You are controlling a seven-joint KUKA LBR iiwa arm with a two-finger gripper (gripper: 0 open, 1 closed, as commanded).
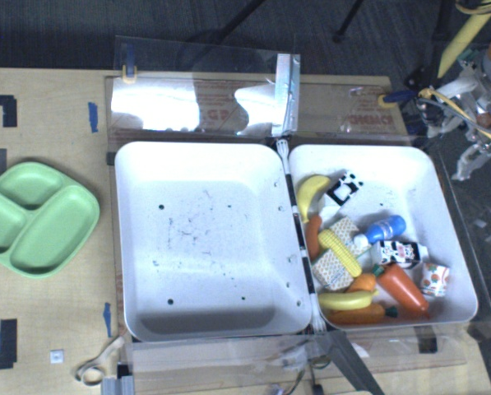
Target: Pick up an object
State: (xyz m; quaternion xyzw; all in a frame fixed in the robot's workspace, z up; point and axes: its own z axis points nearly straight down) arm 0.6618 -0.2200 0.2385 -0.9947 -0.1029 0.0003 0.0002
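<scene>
Pick not started, as far as I can judge. My gripper (pixel 475 151) hangs outside the right bin (pixel 426 179), just past its far right corner, above the bench and not over the contents. Whether it's released or clenched I can't tell; the wrist is a tangle of cable and metal at the frame edge, and nothing shows held in it.

All candidates sit in the right bin, bunched toward its left wall and near edge: banana (pixel 311 192) at the far end of the pile, corn cob (pixel 340 249) mid-pile, blue-capped bottle (pixel 382 230) right of the corn, carrot (pixel 403 290) near the front edge, second banana (pixel 345 300) left of the carrot.

Left bin (pixel 146 179) is beside the right bin, w/ green tray (pixel 38 219) beyond it.

Left to do: move in over the pile, descend, grip, lift. So approx. everything.
</scene>
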